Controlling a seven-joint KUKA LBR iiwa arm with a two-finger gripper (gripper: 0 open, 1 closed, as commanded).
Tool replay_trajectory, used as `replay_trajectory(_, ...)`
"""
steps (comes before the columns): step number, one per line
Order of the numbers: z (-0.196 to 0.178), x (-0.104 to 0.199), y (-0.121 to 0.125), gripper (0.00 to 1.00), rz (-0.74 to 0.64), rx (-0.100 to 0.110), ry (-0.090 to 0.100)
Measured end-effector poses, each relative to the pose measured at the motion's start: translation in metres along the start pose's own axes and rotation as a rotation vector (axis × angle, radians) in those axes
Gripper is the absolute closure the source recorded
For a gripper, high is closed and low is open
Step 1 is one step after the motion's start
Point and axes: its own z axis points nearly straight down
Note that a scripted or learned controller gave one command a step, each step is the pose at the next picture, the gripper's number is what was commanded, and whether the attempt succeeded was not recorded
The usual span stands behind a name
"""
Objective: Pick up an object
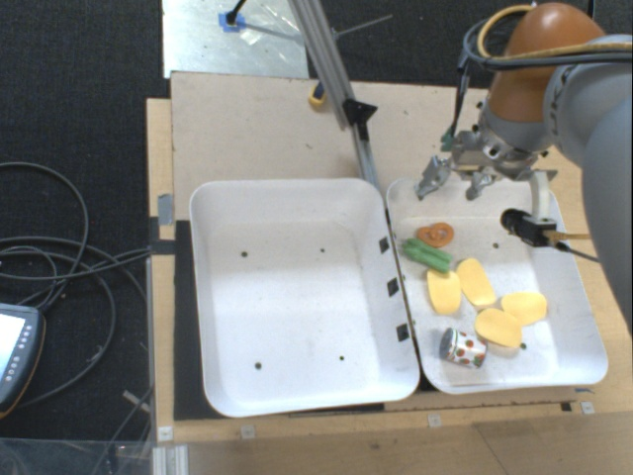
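Two shallow white plastic bins [297,295] are viewed from above, apparently at a moderate distance, at a slant.

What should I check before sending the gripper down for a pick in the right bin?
1. Gripper empty, fingers spread: ok.
2. Gripper above right bin, at its far edge: ok.
3. Gripper over a target: not ok; the orange piece lies nearer the camera.
4. Target isolated: not ok; green piece touches the yellow pieces.
5. Small can lying on its side: ok, but may roll.
6. Height above the bin: cannot tell.
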Motion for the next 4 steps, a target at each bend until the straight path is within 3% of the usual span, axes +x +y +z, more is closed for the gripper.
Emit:
replay_trajectory(2,0.084,-0.003,0.005,0.0,-0.003,0.003,-0.002)
replay_trajectory(3,0.072,-0.004,0.006,1.0,-0.005,-0.001,-0.003)
replay_trajectory(4,0.015,-0.01,0.0,1.0,0.003,-0.011,-0.001)
